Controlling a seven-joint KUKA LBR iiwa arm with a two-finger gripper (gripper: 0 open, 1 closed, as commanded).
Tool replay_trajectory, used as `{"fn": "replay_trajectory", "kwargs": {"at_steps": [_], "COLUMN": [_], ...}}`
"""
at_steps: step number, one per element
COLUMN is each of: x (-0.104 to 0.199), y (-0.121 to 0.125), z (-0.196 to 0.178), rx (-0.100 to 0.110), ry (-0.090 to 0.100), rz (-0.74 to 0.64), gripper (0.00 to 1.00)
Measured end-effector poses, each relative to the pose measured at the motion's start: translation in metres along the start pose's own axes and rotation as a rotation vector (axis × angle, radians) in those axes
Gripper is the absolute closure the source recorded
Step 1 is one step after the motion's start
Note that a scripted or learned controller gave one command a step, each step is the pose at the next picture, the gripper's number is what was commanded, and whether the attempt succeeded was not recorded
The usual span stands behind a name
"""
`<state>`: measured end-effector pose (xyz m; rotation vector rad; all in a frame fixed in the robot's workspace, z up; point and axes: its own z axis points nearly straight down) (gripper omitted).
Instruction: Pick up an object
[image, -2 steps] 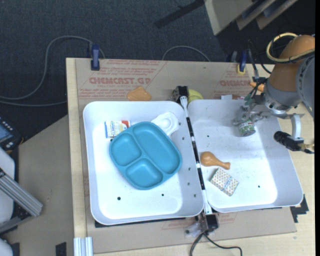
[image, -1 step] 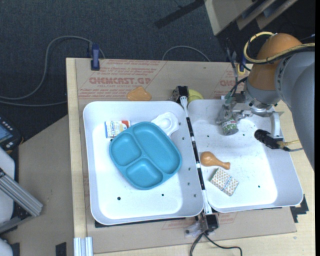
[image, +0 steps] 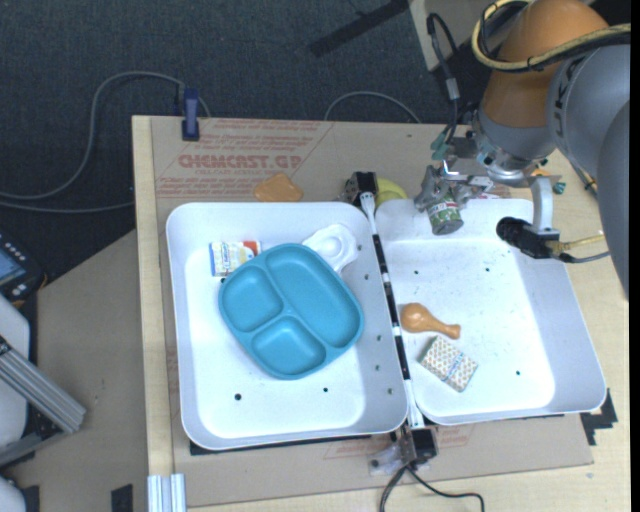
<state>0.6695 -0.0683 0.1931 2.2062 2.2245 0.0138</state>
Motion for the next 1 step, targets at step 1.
{"fn": "replay_trajectory", "kwargs": {"at_steps": [1], "x": [0.0363], "y": [-0.0622], "z": [-0.0315], "rx": [0.014], "ry": [0.003], "rz": [0.004], "gripper": [1.0]}}
